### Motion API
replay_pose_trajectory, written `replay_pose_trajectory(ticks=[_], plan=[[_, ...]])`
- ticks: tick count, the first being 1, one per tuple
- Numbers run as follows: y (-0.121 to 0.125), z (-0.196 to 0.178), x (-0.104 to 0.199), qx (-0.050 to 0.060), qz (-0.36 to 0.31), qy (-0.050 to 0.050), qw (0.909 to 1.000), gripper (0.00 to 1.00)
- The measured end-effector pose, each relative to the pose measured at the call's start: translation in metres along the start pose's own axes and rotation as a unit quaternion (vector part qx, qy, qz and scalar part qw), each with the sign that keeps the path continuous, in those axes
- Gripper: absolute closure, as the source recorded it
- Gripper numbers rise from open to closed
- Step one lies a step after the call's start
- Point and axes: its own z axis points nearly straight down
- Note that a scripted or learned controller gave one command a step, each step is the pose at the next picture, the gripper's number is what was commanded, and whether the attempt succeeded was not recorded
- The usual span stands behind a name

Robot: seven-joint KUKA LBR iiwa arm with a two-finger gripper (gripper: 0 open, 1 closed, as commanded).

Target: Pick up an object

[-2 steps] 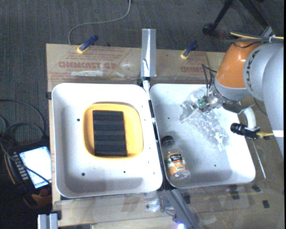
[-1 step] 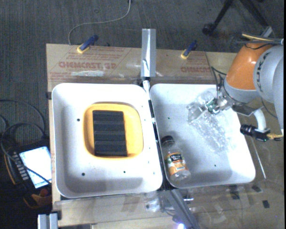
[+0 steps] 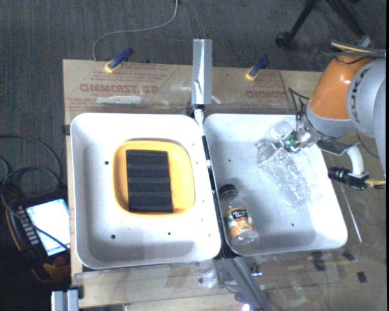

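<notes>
The table (image 3: 84, 86), a board with red lettering along its far edge, carries two shallow white bins side by side, and the right bin (image 3: 324, 235) serves here as the reference for everything else. The left bin (image 3: 91, 238) touches the right bin's left wall along a dark seam, and in its middle lies a yellow tray (image 3: 121, 173) holding a black ribbed block (image 3: 148, 181). The arm (image 3: 347, 99), grey with an orange band, reaches over the right bin's far right corner from the right edge of the view. Its gripper (image 3: 292, 140) hangs over the far right part of the right bin, low above the floor; whether it is open, closed or gripping anything cannot be told, since the tip is small and blurs into the clear plastic beneath it. That clear plastic piece (image 3: 286, 170), crinkled and see-through, lies on the right bin's floor from just under the gripper down toward the bin's middle right. A small bottle (image 3: 238, 220) with a dark cap and an orange label lies on its side in the right bin's near left corner, cap pointing away, well apart from the gripper. Beyond the right bin's far wall, two blue-and-yellow clamps (image 3: 118, 59) (image 3: 257, 67) grip the table's far edge, and a grey upright post (image 3: 201, 73) stands between them, in line with the seam.
</notes>
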Motion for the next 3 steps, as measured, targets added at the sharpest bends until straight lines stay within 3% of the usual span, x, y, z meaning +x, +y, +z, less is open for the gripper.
replay_pose_trajectory(ticks=[1,2,3], plan=[[0.037,-0.055,0.047,0.007,0.051,0.003,0.9987,1.0],[0.009,-0.102,0.012,0.007,0.129,0.001,0.9916,1.0],[0.069,-0.048,0.058,0.008,0.113,0.002,0.9936,1.0]])
